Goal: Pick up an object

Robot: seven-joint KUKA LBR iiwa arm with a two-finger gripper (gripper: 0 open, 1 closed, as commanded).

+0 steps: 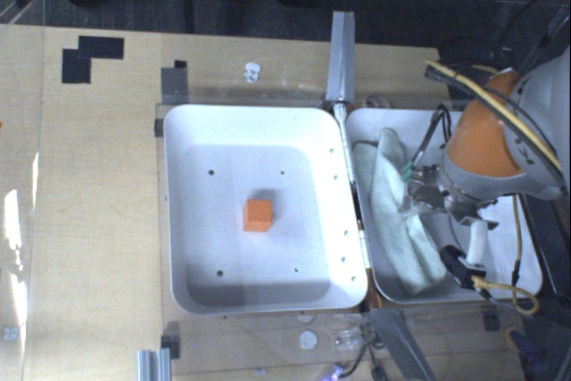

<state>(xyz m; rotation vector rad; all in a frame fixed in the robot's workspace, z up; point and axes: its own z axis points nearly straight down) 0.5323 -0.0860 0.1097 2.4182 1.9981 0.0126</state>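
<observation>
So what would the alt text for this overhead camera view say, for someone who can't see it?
A small orange cube sits alone near the middle of the left white bin. The robot arm reaches from the right over the right bin, which holds a crumpled pale cloth.

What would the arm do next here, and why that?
Probably sink a little lower onto the crumpled white cloth in the right bin. The tool sits right above it, while the orange cube lies alone in the left bin, well away from the arm.
</observation>
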